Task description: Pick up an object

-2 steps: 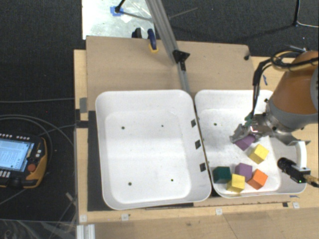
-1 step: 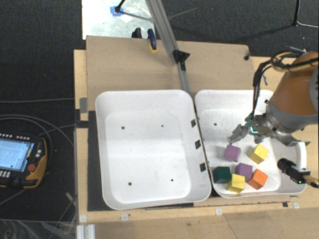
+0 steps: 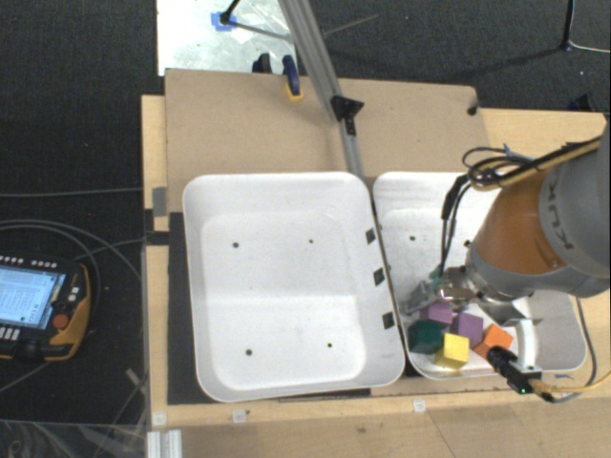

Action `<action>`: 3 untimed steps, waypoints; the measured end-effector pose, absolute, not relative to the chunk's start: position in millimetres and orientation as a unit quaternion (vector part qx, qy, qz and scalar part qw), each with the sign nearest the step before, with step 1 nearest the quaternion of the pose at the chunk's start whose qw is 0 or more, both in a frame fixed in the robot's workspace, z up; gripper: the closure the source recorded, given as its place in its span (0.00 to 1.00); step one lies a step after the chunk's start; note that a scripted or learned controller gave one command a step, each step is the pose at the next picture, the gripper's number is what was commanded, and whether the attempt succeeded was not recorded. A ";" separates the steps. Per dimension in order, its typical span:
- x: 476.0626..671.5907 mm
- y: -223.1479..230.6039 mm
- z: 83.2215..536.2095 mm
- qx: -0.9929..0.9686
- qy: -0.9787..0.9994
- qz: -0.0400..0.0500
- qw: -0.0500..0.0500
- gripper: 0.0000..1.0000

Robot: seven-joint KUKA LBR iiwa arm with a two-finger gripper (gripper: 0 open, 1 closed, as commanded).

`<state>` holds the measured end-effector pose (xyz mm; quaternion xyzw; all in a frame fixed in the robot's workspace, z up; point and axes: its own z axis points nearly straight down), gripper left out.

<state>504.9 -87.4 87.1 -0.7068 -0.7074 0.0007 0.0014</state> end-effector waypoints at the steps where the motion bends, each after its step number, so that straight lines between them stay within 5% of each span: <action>1: 507.1 -88.3 100.8 -0.706 -0.708 -0.001 -0.001 1.00; 2: 545.4 -9.7 194.6 -0.702 -0.712 -0.005 -0.003 1.00; 3: 556.3 68.9 197.5 -0.702 -0.712 -0.002 0.001 1.00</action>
